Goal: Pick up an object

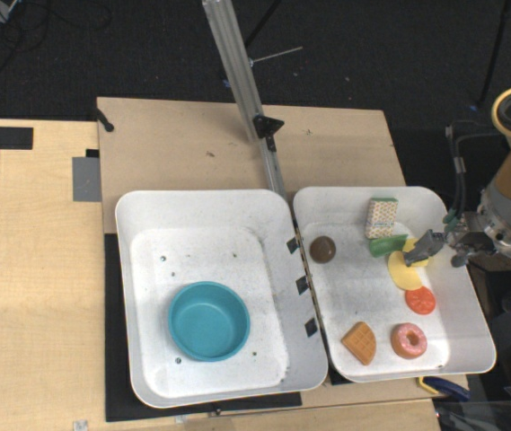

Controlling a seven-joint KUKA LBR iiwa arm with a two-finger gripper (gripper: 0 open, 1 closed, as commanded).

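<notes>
The right bin (345,209) holds several small objects. There is a brown ball (322,249), a checkered block (382,215) with a green piece (386,245) below it, a yellow fruit (406,273), a red disc (420,301), a pink donut (409,340) and an orange waffle (359,342). My gripper (441,250) hangs at the bin's right rim, just right of the yellow fruit. Its fingers are open, with one dark finger (422,245) reaching over the fruit's upper edge. Nothing sits between them.
A teal bowl (208,321) stands in the left bin (147,232). A metal rail (239,70) slants down from the back to the gap between the bins. Black clips line the shared rim (298,268).
</notes>
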